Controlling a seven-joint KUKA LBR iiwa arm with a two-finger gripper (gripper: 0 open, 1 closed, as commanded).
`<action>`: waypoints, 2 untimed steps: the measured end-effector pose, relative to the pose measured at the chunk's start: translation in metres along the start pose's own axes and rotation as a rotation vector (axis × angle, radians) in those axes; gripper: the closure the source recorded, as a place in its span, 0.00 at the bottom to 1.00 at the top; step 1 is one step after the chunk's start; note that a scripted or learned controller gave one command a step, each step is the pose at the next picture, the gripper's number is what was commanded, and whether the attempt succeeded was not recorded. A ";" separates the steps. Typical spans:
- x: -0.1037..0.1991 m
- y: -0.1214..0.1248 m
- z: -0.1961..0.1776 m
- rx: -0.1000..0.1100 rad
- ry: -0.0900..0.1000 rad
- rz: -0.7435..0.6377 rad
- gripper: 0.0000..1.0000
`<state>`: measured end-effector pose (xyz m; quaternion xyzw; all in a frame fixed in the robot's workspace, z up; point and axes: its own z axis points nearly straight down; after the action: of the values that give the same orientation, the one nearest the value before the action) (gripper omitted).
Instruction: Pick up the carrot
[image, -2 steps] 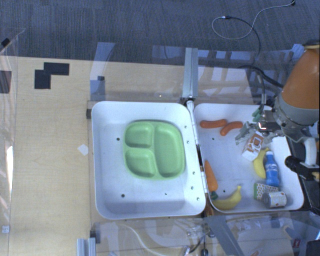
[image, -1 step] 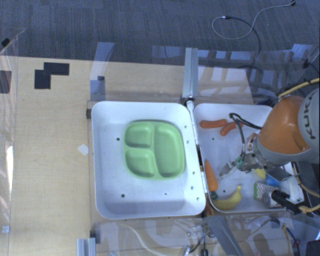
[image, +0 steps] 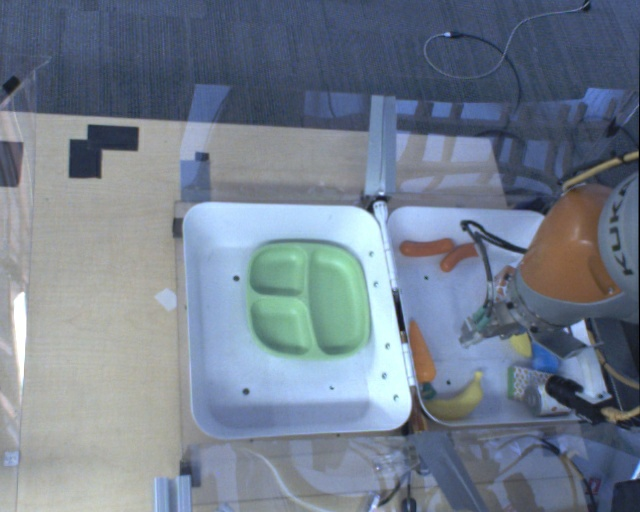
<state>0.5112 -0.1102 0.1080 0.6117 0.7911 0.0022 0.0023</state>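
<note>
The carrot (image: 421, 352) lies along the right bin's (image: 440, 225) left wall, low in the frame, just above a banana (image: 457, 398). The gripper (image: 482, 326) hangs to its right, apart from it; whether it is open cannot be told.

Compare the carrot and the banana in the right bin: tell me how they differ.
The carrot is orange, slim and nearly straight; the banana is yellow, thicker and curved. The carrot lies along the bin's left wall, running top to bottom in the view; the banana lies crosswise along the near edge. Both rest in the right bin, close together at its near left corner, apart from the gripper.
</note>
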 end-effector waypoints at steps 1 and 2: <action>0.022 -0.017 -0.077 0.001 0.000 -0.158 1.00; 0.022 -0.012 -0.083 0.003 0.000 -0.369 1.00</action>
<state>0.4932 -0.0926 0.1910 0.4560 0.8900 0.0008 0.0018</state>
